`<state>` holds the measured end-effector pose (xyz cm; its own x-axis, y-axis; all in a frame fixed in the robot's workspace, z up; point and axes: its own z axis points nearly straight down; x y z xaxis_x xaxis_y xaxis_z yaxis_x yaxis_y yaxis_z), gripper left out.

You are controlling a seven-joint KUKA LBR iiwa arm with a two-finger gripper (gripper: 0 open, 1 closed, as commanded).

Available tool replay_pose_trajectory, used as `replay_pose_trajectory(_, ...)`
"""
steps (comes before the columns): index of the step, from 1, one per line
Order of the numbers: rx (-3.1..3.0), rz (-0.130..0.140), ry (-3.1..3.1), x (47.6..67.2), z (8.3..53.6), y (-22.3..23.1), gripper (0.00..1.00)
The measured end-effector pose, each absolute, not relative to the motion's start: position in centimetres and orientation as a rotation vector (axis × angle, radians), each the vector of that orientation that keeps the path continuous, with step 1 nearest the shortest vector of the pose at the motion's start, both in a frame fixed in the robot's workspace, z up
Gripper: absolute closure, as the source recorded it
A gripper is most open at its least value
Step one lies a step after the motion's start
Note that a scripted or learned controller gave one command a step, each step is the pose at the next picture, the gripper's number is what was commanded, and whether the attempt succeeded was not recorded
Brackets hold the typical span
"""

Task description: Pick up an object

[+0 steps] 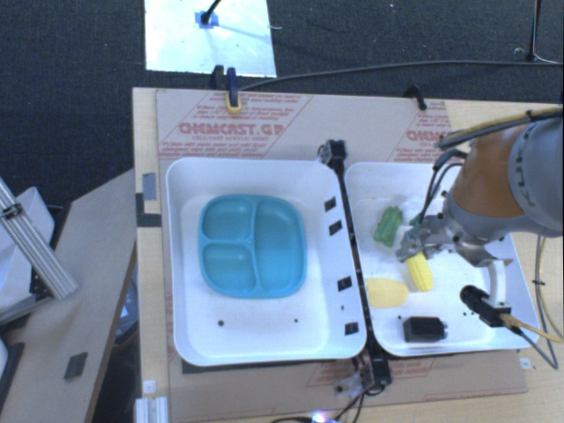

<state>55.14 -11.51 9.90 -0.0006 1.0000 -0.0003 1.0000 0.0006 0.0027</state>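
From my remote seat I see the tool (419,247) low in the right white plastic bin (381,176) at about three o'clock on the counter (291,117), right over the small yellow corn-shaped toy (421,273), though I cannot tell whether it is released or clenched. A green elongated plastic piece (388,225) lies just beside the tool at its ten o'clock, a pale yellow rounded lump (386,293) sits at seven o'clock from the corn, and a black boxy block (424,328) rests at six o'clock near the bin's front wall. In the left white bin (189,324), at nine o'clock, lies a turquoise plastic divided plate (253,244).
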Motion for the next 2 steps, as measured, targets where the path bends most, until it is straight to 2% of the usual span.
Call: replay_pose_trajectory(2, 2.213, 0.005, 2.222, 56.2, 18.7, -11.9, 1.0)
